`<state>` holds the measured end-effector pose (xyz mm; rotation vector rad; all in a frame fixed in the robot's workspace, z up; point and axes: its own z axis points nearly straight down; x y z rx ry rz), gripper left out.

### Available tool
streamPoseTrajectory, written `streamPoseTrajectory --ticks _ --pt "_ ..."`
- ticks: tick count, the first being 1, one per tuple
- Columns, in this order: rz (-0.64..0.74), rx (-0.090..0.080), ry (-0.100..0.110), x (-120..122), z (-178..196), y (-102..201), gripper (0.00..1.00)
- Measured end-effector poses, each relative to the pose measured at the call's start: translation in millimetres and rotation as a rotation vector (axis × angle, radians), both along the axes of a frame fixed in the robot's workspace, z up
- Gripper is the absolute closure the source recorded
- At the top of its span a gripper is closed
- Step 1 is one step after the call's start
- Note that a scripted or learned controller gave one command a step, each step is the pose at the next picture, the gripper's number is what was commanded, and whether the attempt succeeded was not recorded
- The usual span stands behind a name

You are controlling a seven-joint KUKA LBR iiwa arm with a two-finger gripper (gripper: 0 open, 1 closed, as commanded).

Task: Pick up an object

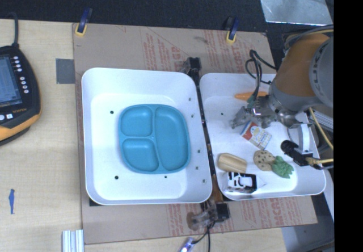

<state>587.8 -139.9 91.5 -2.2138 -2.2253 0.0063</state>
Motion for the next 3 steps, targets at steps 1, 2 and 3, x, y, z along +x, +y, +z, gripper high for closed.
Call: streamPoseTrajectory --ticks 1,2,3 --pt "-0.001 0.001 -0.003 52 1 -19 0.00" --pt "0.000 0.000 0.000 -19 0 -20 0.00" --pt "0.001 0.000 -0.002 11 0 -5 0.00"
